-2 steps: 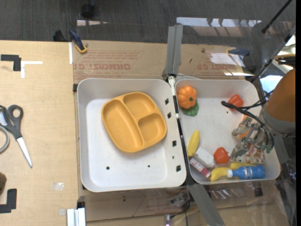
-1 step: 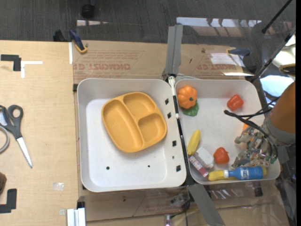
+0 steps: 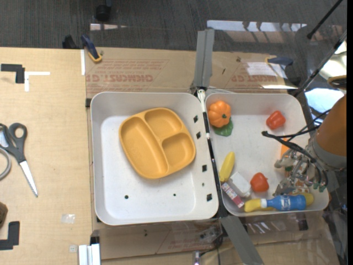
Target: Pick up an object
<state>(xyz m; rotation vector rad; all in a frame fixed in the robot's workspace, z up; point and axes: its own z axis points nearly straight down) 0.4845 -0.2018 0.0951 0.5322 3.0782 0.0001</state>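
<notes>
Landmark: the right bin (image 3: 251,101), basically where everything is going on.
Arm: comes in from the right, orange band just past the bin's right wall, wrist and cables hanging over the bin's right side.
Gripper (image 3: 295,175): low over the right bin's near-right corner, just above the bottle.
Fingers: honestly can't tell if they're wide or narrow, too much cable and metal clutter there, and nothing visibly sits between them.
Bottle (image 3: 278,203): yellow with a blue label, lying on its side along the bin's front wall.
Tomato (image 3: 259,181): small red one, just left of the gripper, mid-bin.
Red pepper (image 3: 275,120): near the bin's back-right.
Pumpkin (image 3: 219,112): orange, on a green base, back-left corner.
Banana (image 3: 226,166): by the bin's left wall.
Small box (image 3: 236,189): white and pink, front-left, next to the banana.
Left bin (image 3: 105,164): touching the right bin's left side, holds a yellow divided plate (image 3: 158,142).
Scissors (image 3: 21,156): on the table, well left of both bins.
</notes>
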